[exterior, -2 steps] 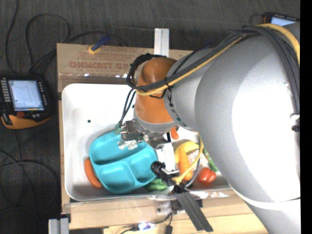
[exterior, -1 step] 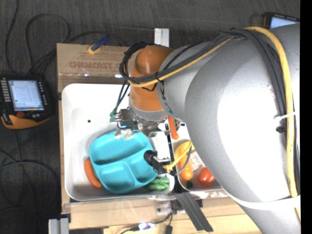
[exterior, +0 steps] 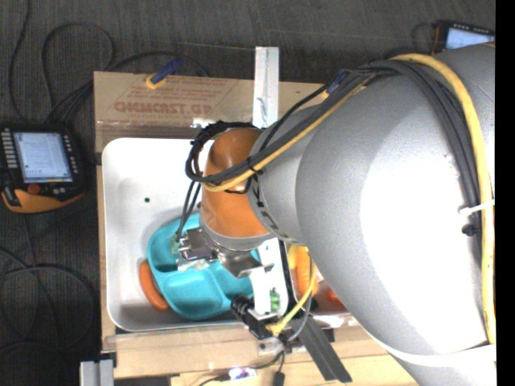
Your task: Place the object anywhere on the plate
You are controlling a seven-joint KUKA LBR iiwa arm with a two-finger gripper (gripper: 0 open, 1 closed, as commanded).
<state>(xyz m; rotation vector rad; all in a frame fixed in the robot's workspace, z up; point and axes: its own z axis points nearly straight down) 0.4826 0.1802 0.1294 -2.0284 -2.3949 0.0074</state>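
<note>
The grey arm (exterior: 386, 207) fills the right half of the camera view, its bulk reaching in from three o'clock and hiding most of the right-hand bin. Its orange band (exterior: 229, 183) sits near the centre of the picture, with black and yellow cables (exterior: 265, 147) looping across it from the two o'clock side. Below the band the wrist drops toward the left bin (exterior: 133, 191), and the gripper (exterior: 197, 252) hangs over the bin's six o'clock portion; whether it is apart, together or clamped on anything cannot be told from here, since the wrist covers it.

Directly beneath the wrist lies a turquoise plate (exterior: 189, 284), a deep-rimmed dish resting on the bin floor toward five o'clock of that bin. At its nine o'clock edge an orange object (exterior: 151, 286) peeks out, touching or tucked just under the rim; which of the two cannot be told. More orange (exterior: 302, 268) shows at the plate's three o'clock side, half hidden behind the arm.

A cardboard sheet (exterior: 173, 103) lies at twelve o'clock of the left bin. A teach pendant (exterior: 39, 163) rests on the dark floor at nine o'clock, well apart from the bench.
</note>
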